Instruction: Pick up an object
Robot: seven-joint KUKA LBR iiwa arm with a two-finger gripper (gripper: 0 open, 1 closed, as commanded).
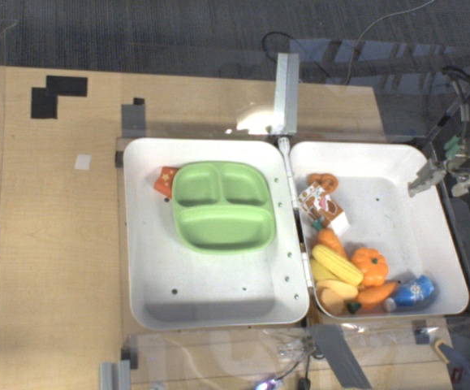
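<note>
Hovering at the right bin's [397,157] 3 o'clock rim, the gripper [444,175] sits well apart from the toys; it has nothing in it, and whether it's open or shut I can't tell, too blurred against the bench edge.

Task's things are all heaped toward 7 o'clock of the right bin. From 12 down: pretzel [324,182], then a snack packet [322,205] touching it, a carrot [329,240], corn cob [336,264], small pumpkin [369,264] just beside the corn at its 3 o'clock, a tan potato-like piece [332,301] at the bin's 7 o'clock corner, a second orange piece [377,293], and a blue bottle [413,292] lying on its side at 5 o'clock.

Left bin [149,218] holds a green divided plate [222,206] w/ a red item [165,183] part-hidden at its 10 o'clock.

Handling guess: all look like hollow plastic play food, so light, stiff, smooth, prob. slippery on rounded faces. Best bet is the blue bottle: it lies at the pile's outer edge w/ free floor at its 12 and 3 o'clock sides; pinch across the short width of the body. Pumpkin is round, likely to squirt out. Corn is crowded by neighbours, so less room for a clean pinch. Packet is flat, hard to get under.
</note>
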